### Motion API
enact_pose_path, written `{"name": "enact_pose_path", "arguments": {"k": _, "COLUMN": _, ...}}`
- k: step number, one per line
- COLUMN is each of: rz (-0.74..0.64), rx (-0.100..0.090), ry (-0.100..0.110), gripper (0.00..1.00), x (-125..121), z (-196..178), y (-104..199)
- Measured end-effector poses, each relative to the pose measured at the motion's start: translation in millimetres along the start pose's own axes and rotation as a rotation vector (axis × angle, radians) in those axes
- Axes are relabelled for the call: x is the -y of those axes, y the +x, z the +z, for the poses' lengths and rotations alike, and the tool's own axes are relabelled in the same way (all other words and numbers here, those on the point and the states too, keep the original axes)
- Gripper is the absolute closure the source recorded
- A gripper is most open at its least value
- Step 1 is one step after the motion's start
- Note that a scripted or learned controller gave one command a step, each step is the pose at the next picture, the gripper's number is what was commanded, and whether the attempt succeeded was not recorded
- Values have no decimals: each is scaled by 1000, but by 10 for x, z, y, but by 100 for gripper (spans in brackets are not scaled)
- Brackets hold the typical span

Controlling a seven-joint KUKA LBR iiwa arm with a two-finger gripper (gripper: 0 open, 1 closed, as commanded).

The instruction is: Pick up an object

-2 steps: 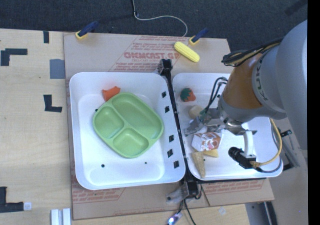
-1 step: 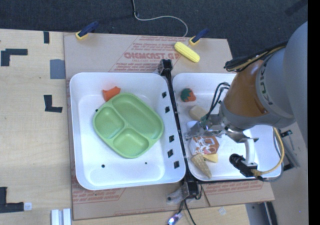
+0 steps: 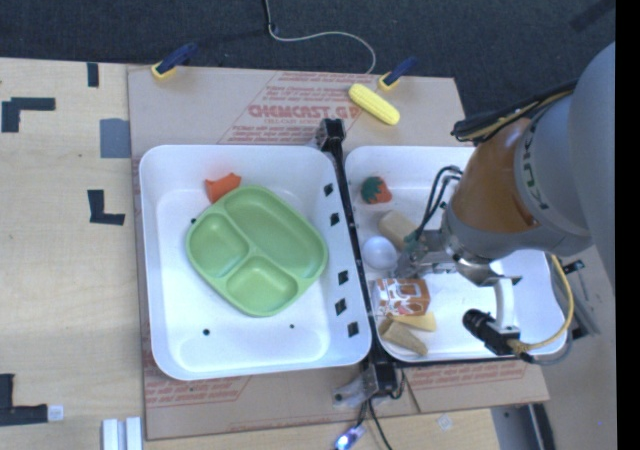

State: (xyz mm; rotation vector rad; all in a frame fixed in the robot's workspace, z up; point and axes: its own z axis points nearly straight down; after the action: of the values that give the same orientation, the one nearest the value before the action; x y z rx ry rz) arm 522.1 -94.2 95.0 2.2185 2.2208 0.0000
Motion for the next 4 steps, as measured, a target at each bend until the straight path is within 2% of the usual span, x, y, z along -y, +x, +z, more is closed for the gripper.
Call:
{"name": "enact_pose_path", "arguments": {"k": 1, "rz": 0, "rx": 0, "ry": 1, "gripper": 0, "x": 2, "z": 6, "y": -1}}
{"name": "enact_pose_path", "arguments": {"k": 2, "rz": 0, "rx": -1, "ry": 3, "gripper": 100, "x": 5, "z": -89, "y": 3}}
{"name": "enact_pose_path", "arguments": {"k": 3, "rz": -11, "rx": -5, "ry": -8, "gripper": 100, "x": -523, "z": -939, "y": 851}}
{"name": "enact_pose_path", "arguments": {"k": 4, "rz": 1, "rx": -2, "ry": -6, "gripper": 100, "x": 204, "z": -1993, "y": 708}}
